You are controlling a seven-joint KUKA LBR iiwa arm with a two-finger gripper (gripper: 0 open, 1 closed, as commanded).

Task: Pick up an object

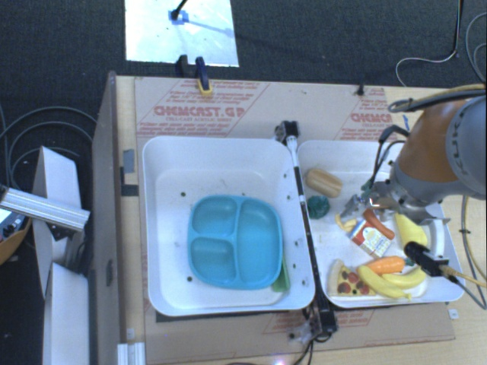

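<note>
Reaching in from the right, the grey arm [445,154] with its orange band hangs over the right bin [335,158], its gripper [365,201] low among the toy foods near the bin's middle. Whether the gripper is spread wide or closed narrow cannot be told from this slanted view, and nothing is clearly seen between its tips. Just beneath and beside it lie a small carton with a red and white label [370,238] and a red-orange sausage-like piece [378,223]. Toward the far left of that bin rests a tan bread roll [324,181], with a dark green round item [317,207] just near of it. Along the near side lie a pizza slice [346,278], a carrot [386,265] and a banana [392,283], close together; a second yellow piece [412,229] sits to the right, by a black part of the arm. The left bin [163,204] holds a blue divided plate [234,241], with a green item [281,278] peeking out at its near right edge. Both bins sit on a tabletop [221,109] covered by printed cardboard.
</note>
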